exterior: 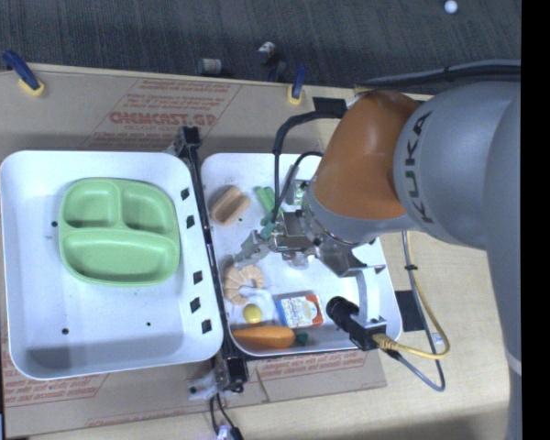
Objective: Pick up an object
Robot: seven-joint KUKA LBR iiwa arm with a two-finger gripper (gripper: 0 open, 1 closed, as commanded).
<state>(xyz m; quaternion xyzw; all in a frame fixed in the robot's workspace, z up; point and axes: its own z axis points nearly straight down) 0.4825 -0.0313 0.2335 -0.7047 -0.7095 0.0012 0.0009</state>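
Note:
My gripper hangs low over the middle of the right bin, under the grey and orange arm. Just left of it and farther back lies a brown bread roll, with a green piece beside it. Nearer the front, below the gripper, are a tan ridged pastry toy, a fried egg toy, a small white and red carton and an orange carrot. I see nothing held in the gripper.
The left bin holds a green divided plate. A black divider with clips runs between the bins. The arm covers the right bin's back right part. A yellow cable loops off the front right.

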